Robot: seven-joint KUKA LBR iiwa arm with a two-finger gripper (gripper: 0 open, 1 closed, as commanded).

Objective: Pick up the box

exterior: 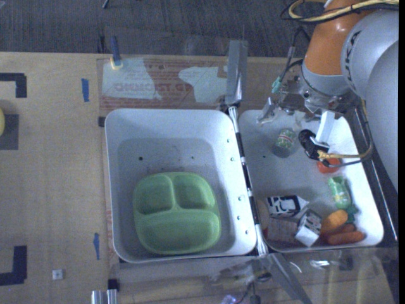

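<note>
Grey arm bent over right bin — claw low.

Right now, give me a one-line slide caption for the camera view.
KUKA arm's gripper hovers over the right bin, far from the box at its near end; green plate in the left bin.

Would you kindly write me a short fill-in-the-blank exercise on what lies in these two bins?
1. The green tray lies in the ____ bin.
2. The tray has ____ compartments.
3. The carrot lies in the ____ bin.
4. The arm has an ____ band.

Missing words: left; three; right; orange
</note>
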